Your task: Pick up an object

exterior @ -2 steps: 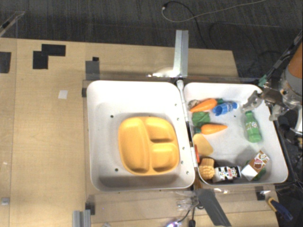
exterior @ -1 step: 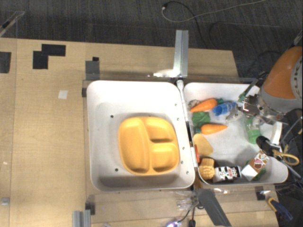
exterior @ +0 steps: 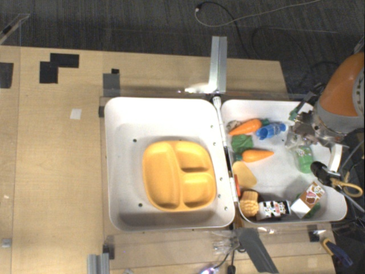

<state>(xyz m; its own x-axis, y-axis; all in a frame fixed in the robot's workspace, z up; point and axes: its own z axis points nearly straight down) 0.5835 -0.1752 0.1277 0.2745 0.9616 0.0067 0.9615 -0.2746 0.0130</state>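
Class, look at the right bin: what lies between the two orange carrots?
In the camera view, a green toy lies between the upper carrot and the lower carrot, near the right bin's left wall.

Dark grey carpet floor (exterior: 114, 4) behind a pale wooden bench (exterior: 51, 170); a black cable (exterior: 256, 10) trails across it.

The tabletop (exterior: 51, 170) is a pale wooden surface bearing 2 shallow white bins side by side, the left bin (exterior: 122, 124) touching the right bin (exterior: 336, 207) along a shared middle edge. Black square marks (exterior: 57, 66) sit on the wood near its far left corner, and a small pale patch (exterior: 76, 114) lies left of the bins. A metal post (exterior: 218, 61) stands at the far side where the 2 bins meet.
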